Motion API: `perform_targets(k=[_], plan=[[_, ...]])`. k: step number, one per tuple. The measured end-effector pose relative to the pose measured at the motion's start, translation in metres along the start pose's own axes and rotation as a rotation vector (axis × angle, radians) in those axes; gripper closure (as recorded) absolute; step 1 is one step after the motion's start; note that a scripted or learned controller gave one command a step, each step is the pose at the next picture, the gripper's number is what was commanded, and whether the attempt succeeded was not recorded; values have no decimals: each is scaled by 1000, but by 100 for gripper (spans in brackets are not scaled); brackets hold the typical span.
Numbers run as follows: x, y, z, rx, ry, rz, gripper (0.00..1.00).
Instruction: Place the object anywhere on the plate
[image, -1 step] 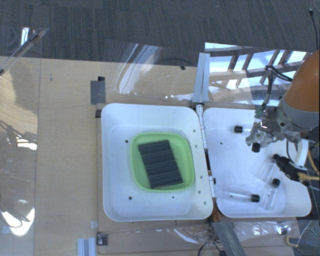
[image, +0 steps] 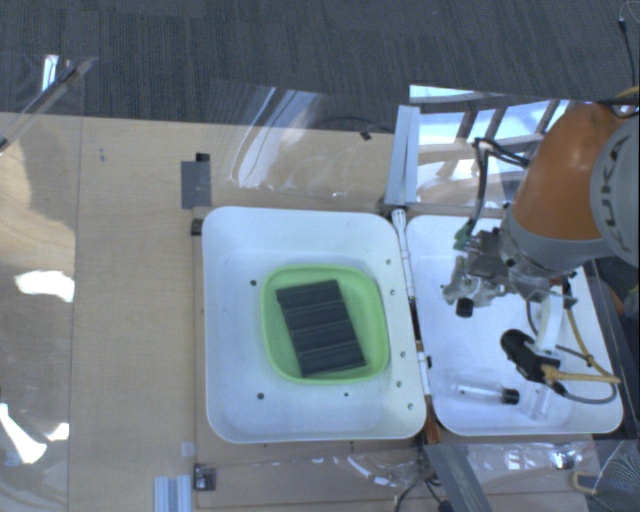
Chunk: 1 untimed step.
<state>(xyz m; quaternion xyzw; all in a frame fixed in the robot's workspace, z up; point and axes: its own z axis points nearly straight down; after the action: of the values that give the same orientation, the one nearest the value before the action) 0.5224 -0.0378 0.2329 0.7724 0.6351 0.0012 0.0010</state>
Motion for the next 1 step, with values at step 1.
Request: perform_targets(k=[1], plan=[[85,9,19,1,0,-205,100]])
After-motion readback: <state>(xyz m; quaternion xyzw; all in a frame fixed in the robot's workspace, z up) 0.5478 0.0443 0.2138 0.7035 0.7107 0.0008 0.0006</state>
